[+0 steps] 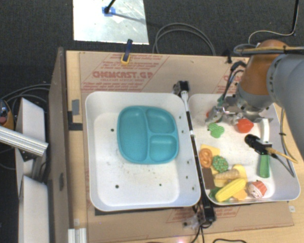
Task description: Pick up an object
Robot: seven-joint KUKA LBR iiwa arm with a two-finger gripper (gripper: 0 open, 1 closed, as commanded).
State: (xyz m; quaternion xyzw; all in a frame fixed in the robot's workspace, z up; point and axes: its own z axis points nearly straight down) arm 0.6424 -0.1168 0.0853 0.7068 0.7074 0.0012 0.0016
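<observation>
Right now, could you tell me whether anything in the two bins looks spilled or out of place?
Nothing stands out: the teal plate lies flat in the left bin, and the toy food sits loosely heaped inside the right bin.

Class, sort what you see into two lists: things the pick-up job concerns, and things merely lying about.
Job:
claw
small green piece
red piece
corn cob
right bin

Lying about:
teal divided plate
left bin
</observation>
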